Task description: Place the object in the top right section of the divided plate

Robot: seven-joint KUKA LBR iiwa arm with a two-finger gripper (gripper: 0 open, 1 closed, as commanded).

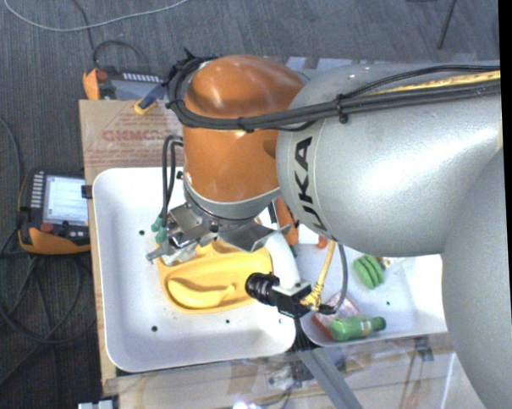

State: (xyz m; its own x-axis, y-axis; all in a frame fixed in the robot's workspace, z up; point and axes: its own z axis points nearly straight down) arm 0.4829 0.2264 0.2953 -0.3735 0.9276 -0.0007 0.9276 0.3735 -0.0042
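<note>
A yellow divided plate (210, 286) lies in the left white bin (123, 273), and the arm covers its upper part. My gripper (171, 239) hangs over the plate's upper left edge, below the orange wrist band (231, 124). A small green bit (160, 222) shows at the gripper's left side; I cannot tell what it is. In the right bin (413, 307) lie a ribbed green object (369, 271) and a green object with a red end (354, 326).
The big grey arm (390, 160) covers most of the right bin and the bench's back. A black cable connector (273, 294) hangs over the plate's right edge. A cardboard sheet (122, 137) lies behind the left bin, and a teach pendant (53, 212) lies on the floor at left.
</note>
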